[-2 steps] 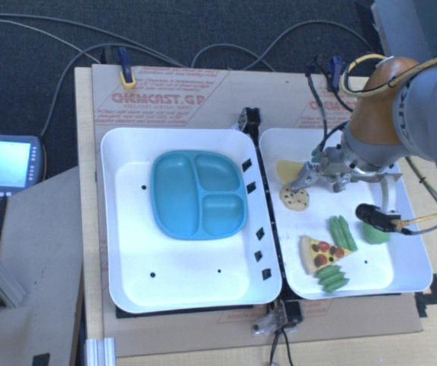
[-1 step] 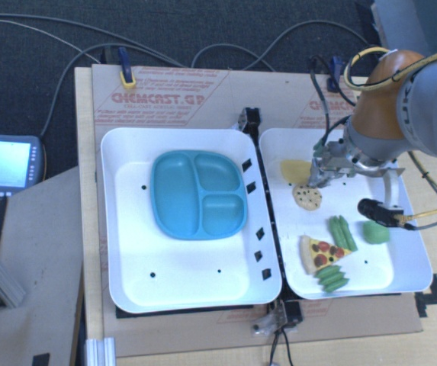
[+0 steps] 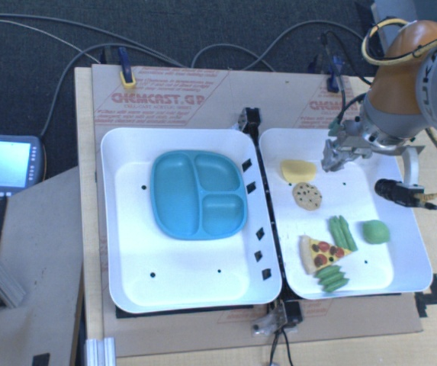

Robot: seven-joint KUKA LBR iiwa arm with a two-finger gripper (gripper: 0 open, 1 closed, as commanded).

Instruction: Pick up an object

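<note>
Glossy white bins (image 3: 119, 204) – blue compartment tray (image 3: 199, 194) | round speckled cookie (image 3: 306, 196)

Even, bright overhead light, slightly cool cast. White bins (image 3: 126, 227) near blown out, soft shadows along their rims. Sharp mid-frame; arm (image 3: 409, 67) slightly soft. Dark floor low in detail. Mild compression noise.

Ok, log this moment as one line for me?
arm: over right bin | pincer: above far end, beside yellow toy food | held: nothing seen | blue tray: left bin
</note>
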